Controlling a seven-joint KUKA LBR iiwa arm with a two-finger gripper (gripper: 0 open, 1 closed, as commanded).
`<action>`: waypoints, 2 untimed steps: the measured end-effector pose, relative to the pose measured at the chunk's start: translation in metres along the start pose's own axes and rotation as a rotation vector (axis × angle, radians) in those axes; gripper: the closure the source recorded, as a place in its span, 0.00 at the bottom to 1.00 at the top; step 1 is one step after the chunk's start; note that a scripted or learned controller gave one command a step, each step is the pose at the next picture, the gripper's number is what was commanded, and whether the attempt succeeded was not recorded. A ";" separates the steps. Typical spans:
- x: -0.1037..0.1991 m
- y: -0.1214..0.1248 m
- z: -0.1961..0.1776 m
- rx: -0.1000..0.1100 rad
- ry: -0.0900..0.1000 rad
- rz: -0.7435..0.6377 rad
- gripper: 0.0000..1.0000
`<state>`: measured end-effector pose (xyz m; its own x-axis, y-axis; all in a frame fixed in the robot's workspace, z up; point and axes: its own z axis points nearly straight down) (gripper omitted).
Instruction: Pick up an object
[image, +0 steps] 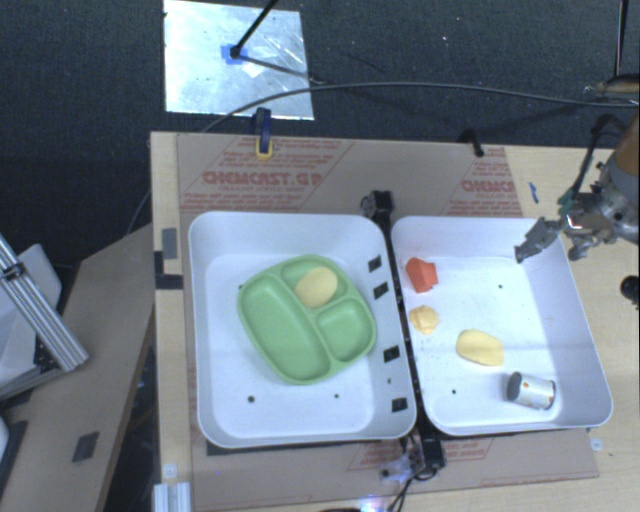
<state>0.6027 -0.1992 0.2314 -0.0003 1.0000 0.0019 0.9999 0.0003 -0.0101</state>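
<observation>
Divided plate (290, 345) in left bin (215, 300); can (529, 389) in right bin (590, 400)

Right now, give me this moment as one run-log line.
gripper: above right bin's far right edge, holding nothing | right bin: orange block, two yellow pieces, metal can | left bin: green tray | pick: not started

In the right bin (585, 330), open floor is seen toward twelve and three o'clock. Its nine-to-six o'clock side is crowded by an orange block (422, 273), two yellow pieces (480, 347) and a metal can (530, 389).
</observation>
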 end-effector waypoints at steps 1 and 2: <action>0.001 0.003 -0.007 -0.012 -0.003 -0.003 0.00; -0.002 0.005 0.054 -0.008 -0.002 -0.001 0.00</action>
<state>0.6074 -0.2015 0.1770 -0.0015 1.0000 0.0000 1.0000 0.0015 -0.0021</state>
